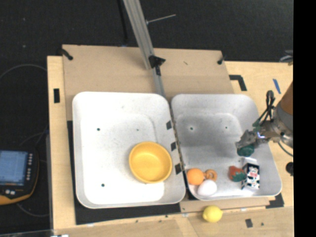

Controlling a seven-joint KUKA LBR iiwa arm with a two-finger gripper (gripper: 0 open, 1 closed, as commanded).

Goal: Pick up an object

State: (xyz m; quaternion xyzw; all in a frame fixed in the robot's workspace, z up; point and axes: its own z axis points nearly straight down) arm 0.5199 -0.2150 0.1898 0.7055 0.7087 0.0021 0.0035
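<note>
Approach step: the gripper [245, 144] hovers in the right bin [207, 107], above the small toys [244, 174]. Finger state: cannot tell. Next, judged: descend onto one toy.

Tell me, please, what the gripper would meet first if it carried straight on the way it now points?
Probably the bare floor of the right bin: the gripper points down and leftward, above the red and green toy, though depth is hard to judge.

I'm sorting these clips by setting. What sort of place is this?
Probably a robotics lab test bench rather than a home or factory: two white bins sit side by side on a plywood bench, toy-like objects such as a yellow bowl lie in them, and a control pendant sits nearby.
</note>
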